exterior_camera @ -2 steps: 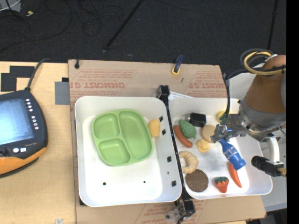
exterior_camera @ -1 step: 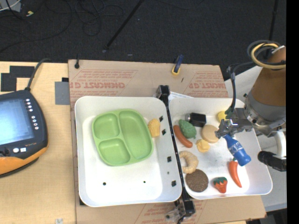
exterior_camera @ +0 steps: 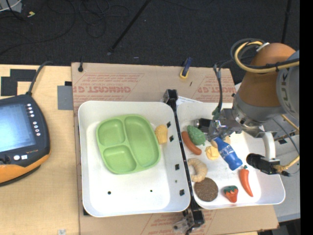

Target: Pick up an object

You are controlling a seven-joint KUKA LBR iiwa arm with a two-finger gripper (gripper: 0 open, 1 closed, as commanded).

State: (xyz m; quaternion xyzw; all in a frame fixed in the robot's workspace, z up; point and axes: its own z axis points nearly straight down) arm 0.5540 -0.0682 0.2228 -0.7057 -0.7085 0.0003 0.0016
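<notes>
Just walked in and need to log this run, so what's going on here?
A KUKA arm reaches into the right bin, its tool low over a cluster of toy food: a green vegetable, a blue bottle and a sausage. Nothing is visibly held yet. The left bin holds a green divided tray.

Light is even and fairly bright from above. The white bins [exterior_camera: 128, 199] left of and below the claw [exterior_camera: 216, 126] look slightly washed out, with soft, short shadows. The floor [exterior_camera: 122, 18] beyond is dark. Focus is mildly soft throughout.
</notes>
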